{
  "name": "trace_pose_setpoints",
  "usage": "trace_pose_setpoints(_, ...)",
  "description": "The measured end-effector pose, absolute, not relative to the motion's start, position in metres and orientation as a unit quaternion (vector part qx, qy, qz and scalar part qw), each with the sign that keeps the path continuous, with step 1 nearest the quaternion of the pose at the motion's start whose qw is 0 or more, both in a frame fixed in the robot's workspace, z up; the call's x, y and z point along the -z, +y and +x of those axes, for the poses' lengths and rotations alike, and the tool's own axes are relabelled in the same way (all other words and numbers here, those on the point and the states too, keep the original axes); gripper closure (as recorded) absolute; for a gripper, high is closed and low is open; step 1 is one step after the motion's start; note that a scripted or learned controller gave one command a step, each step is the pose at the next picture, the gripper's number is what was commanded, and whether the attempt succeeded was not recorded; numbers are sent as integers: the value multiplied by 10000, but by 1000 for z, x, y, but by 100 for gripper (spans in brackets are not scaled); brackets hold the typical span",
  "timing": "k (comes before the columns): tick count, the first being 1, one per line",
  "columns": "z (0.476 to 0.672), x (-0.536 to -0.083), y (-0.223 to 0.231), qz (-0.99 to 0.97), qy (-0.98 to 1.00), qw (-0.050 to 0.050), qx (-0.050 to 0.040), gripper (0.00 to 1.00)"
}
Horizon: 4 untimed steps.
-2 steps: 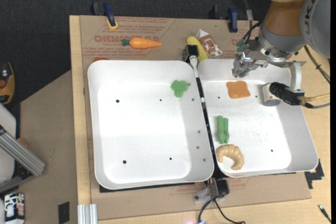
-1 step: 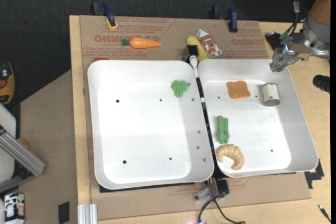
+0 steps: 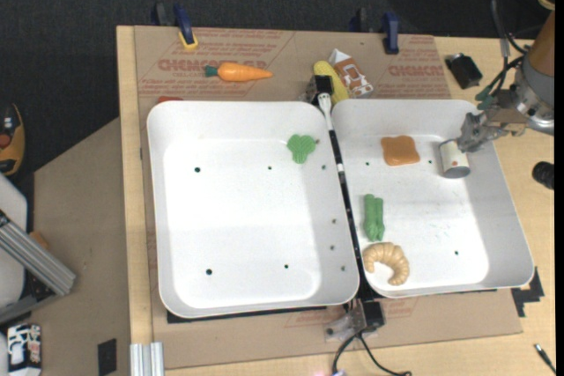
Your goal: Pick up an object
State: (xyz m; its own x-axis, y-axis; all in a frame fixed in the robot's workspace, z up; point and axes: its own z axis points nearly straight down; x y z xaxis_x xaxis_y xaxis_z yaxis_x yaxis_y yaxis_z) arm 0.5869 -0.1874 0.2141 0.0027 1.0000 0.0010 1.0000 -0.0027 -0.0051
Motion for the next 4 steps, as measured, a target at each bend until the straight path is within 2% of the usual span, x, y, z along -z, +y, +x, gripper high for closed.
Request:
trace_pose_setpoints(1,523,-159,-109,-7058,-7084,61,-19,100)
trace_pose_setpoints(2,612,-324,-34,-7028,-7113,-87,86,100)
trace_pose_setpoints(3,614,-388,-88,-7085,-7057,-54,25,100)
trace_pose_setpoints(4,572,-546,-61,-7058,-7084,-80,70,100)
